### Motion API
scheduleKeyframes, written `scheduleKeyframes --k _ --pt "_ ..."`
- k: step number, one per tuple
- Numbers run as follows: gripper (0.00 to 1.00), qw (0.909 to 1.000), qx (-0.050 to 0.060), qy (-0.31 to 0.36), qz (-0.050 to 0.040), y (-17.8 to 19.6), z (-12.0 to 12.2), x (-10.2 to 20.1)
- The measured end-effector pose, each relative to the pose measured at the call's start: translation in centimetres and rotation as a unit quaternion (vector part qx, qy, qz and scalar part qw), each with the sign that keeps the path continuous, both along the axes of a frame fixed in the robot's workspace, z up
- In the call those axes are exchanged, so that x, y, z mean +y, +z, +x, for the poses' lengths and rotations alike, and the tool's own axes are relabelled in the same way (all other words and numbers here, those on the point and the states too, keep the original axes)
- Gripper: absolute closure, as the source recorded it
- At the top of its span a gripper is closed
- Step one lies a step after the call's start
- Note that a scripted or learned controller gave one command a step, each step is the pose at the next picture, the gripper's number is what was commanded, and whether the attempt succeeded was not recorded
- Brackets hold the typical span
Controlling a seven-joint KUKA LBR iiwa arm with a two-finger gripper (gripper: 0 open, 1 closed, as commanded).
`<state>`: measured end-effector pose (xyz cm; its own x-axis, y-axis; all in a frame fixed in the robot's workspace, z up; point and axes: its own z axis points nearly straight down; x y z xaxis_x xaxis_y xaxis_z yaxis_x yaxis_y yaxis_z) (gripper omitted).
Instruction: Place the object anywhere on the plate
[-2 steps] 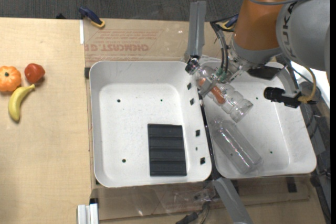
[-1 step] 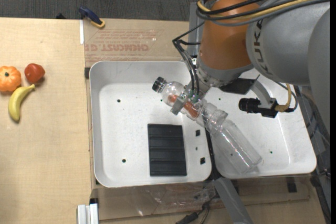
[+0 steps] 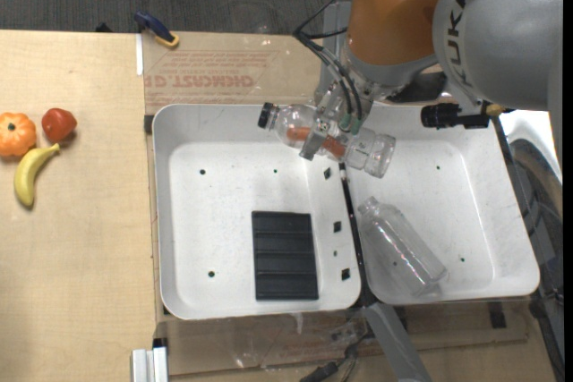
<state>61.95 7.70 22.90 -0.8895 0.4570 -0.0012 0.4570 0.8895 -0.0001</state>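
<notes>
Above white bins (image 3: 179, 219), clear bottle (image 3: 309, 131)

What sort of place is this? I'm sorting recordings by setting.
Likely a robotics lab bench: a grey and orange arm over two white bins, holding a clear bottle, with toy fruit beside them.
</notes>
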Motion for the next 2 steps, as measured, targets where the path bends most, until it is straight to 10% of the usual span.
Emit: scheduleKeyframes --k 2 --pt "1.00 0.9921 -0.001 0.125 0.0005 -0.27 2.09 1.22"
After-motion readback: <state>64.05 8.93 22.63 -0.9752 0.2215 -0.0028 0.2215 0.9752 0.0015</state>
